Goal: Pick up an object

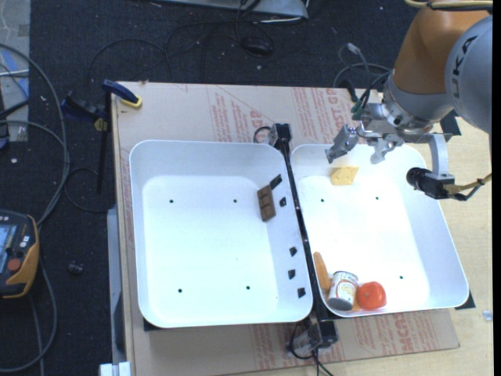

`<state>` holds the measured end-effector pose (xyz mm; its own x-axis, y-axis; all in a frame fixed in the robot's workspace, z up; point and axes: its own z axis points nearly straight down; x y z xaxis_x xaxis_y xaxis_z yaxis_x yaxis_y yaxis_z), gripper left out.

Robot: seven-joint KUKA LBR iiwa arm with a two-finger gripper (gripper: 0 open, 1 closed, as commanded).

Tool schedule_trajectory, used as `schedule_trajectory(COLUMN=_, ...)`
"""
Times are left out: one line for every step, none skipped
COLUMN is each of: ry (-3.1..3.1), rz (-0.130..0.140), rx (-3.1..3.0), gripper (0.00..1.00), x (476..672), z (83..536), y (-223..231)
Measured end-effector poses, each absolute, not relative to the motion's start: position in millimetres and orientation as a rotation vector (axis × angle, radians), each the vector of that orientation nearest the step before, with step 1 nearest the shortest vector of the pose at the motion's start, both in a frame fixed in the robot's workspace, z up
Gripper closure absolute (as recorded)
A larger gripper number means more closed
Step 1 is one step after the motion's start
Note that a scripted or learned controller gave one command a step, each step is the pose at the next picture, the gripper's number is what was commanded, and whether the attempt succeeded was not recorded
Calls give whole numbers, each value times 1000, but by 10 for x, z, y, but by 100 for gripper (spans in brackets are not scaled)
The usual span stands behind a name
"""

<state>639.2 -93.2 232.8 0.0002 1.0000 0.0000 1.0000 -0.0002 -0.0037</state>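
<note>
My gripper (360,150) hangs over the far end of the right bin (438,233), its two fingers spread open with nothing between them. A small yellow wedge (344,176) lies on the bin floor just in front of and slightly left of the fingers, apart from them. At the near left corner of the same bin lie an orange carrot (321,270), a small tin can (342,289) on its side and a red tomato (371,294), packed close together. A brown chocolate bar (268,201) rests against the right wall of the left bin (156,210).
The black divider (296,218) between the two bins runs from far to near. A cardboard sheet (203,108) lies under the bins. Cables, a blue-and-yellow clamp (121,94) and a handheld pendant (17,253) sit off to the left.
</note>
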Motion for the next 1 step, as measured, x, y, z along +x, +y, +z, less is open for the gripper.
schedule_trajectory(ry=-2222, rz=0, rx=-2222, gripper=0, x=6400, z=2349, y=-932)
